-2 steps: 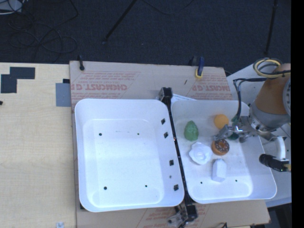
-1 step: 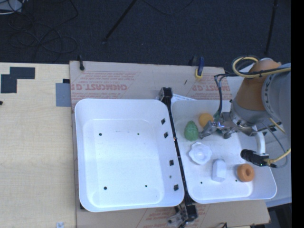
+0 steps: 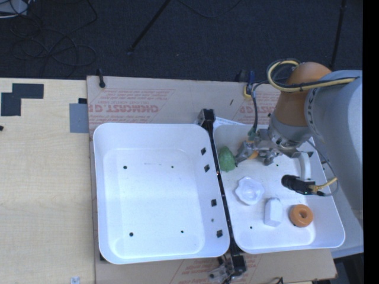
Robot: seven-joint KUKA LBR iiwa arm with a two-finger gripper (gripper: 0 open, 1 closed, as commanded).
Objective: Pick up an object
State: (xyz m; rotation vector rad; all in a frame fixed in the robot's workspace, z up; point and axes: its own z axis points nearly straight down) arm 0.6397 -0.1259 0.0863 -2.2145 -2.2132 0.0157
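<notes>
We see the tool (image 3: 246, 151) low in the far part of the right-hand bin (image 3: 331, 235), near the divide between the two bins. We cannot tell whether it is released or clenched, and nothing is visibly in its grasp. Just beside it, on the side toward the divide, lies a green lump (image 3: 226, 158); we cannot tell whether the two touch. Nearer the camera sits a crumpled white piece (image 3: 249, 190), then a small white block (image 3: 272, 212), and beside that an orange ring (image 3: 301, 216), all lying apart on the bin floor. The grey arm (image 3: 340, 117) reaches in from the right. The left-hand bin (image 3: 154, 188) adjoins on the worktop (image 3: 41, 188).
</notes>
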